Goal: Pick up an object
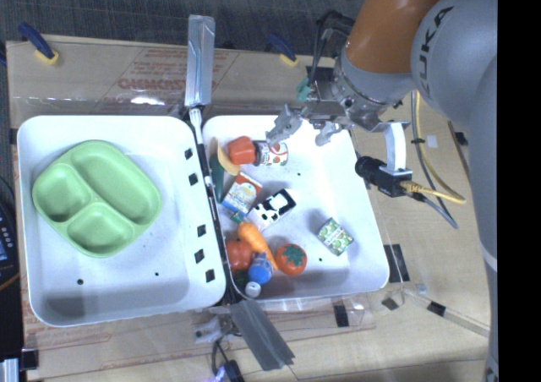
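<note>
Open, empty pincer (304,128) above small red-and-white can (272,154) beside orange-red toy (242,150)

The gripper (304,124) hangs over the far edge of the right bin (359,228), its two fingers spread apart with nothing between them. Just beside it, toward the left bin (51,287), lies a small red-capped bottle (258,152). Nearer the camera from that bottle sit a black-and-white carton (275,207), a carrot (254,242), a tomato (292,259) and a green box (335,236). A green divided plate (95,197) rests in the left bin.
</note>
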`<state>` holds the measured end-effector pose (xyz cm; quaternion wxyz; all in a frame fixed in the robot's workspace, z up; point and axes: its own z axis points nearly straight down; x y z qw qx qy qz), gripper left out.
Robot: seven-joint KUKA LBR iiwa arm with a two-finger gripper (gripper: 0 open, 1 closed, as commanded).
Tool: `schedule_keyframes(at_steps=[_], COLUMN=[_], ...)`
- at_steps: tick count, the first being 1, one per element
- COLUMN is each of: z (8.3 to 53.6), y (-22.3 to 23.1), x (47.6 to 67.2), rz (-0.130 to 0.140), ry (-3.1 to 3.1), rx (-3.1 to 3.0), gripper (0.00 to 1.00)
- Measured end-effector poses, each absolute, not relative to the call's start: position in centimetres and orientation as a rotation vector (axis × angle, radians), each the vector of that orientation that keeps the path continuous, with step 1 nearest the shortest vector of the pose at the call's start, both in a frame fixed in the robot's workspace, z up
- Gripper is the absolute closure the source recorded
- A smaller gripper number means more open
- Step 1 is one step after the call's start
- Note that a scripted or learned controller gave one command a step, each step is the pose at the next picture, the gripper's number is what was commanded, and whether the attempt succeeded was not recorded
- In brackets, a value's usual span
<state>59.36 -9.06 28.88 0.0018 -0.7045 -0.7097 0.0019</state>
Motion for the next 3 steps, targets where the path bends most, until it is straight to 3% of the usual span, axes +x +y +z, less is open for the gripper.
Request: schedule_keyframes(at_steps=[1, 2, 3], z=[28.9, 19.6, 19.7], y=[-9.1, -7.5, -7.6], x=[59.4, 53.6, 53.6], rz=[0.006, 0.006, 0.005], ry=[-2.227, -2.427, -2.428], rx=[-2.211, -1.988, -1.988], gripper=[0.00, 0.00, 0.00])
